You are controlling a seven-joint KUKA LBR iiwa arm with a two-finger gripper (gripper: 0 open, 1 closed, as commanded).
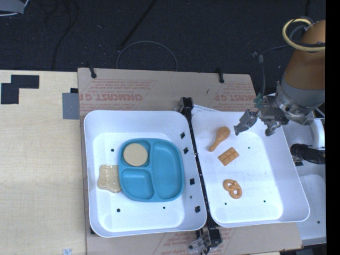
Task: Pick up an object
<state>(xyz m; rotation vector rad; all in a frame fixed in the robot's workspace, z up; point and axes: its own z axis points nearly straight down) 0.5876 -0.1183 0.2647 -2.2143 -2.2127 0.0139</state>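
Note:
The right bin point(276, 195) holds a tan drumstick-shaped piece point(219, 138), a brown waffle-like square point(228, 156) and a pretzel point(232, 188). My gripper point(258, 124) hangs over the bin's back right part, to the right of the drumstick and above the square. Its two dark fingers are spread apart with nothing between them. The grey arm with its orange band point(308, 41) rises at the upper right.
The left bin point(101, 137) carries a blue divided tray point(151, 170) with a round tan cookie point(135, 154) in one compartment. A pale toast-like piece point(109, 178) lies beside the tray's left edge. A black divider point(192, 158) separates the bins.

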